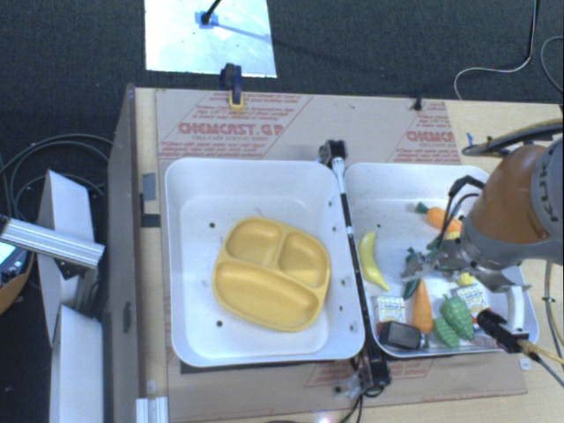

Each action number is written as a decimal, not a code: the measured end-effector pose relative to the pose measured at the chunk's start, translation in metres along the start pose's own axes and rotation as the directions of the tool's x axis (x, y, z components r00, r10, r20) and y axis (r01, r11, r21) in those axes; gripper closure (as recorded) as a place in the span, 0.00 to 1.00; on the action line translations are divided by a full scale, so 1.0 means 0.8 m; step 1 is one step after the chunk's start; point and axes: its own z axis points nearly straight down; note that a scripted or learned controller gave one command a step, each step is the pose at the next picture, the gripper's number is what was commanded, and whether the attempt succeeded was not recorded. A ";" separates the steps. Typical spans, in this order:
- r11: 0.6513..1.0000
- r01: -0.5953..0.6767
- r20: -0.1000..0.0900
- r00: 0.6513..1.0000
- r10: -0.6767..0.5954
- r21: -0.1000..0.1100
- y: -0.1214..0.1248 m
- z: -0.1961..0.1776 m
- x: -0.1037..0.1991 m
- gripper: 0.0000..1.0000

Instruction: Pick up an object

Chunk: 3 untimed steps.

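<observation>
A: What sits in the left bin (189,236)?

B: A divided plate (271,273), near its middle. The right bin (388,192) lies just beside it, a clamp (334,153) at the far end of their shared edge.

A: And in the right bin?

B: A banana (371,261) at its left side. Right of that a carrot (423,307), with a leafy vegetable (456,317) further right. A dark flat item, perhaps a phone (402,334), lies at the near edge, a small packet (390,307) just behind it. The arm (515,205) reaches over the bin's right part.
</observation>
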 end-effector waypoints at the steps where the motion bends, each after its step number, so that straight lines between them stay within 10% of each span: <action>1: 1.000 0.003 0.000 1.000 -0.003 -0.005 -0.040 -0.001 -0.001 0.00; 2: 1.000 0.005 -0.001 1.000 -0.005 -0.007 -0.037 -0.015 0.000 1.00; 3: 1.000 0.015 0.000 1.000 -0.015 -0.014 0.005 -0.132 0.075 1.00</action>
